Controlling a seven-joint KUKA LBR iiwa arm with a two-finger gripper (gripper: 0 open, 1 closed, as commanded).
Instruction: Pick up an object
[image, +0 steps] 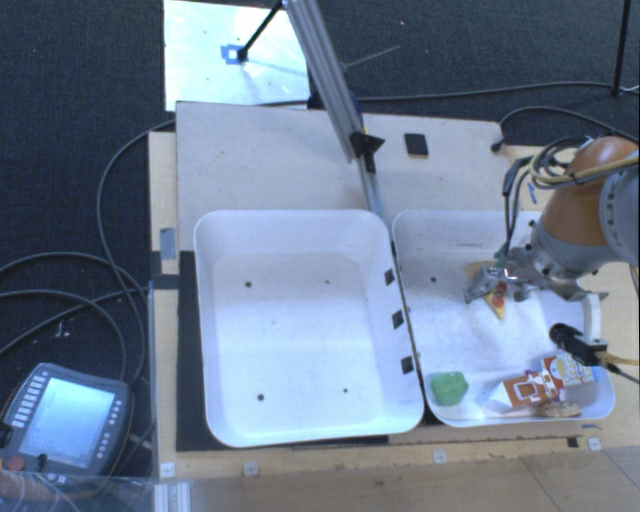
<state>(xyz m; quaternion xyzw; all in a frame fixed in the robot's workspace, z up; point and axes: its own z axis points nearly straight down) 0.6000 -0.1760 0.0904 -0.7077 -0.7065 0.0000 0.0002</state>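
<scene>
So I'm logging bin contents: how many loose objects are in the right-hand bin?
3 that I can make out: a green block near the front edge, an orange-and-white carton in the front right corner, and a small orange-yellow piece at the gripper. The arm may hide more.

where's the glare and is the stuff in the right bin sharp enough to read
Camera view: strongest glare on the pale sheet at top left; both white bins look washed out. The green object and printed carton are soft, print unreadable; the pincer is blurry.
</scene>
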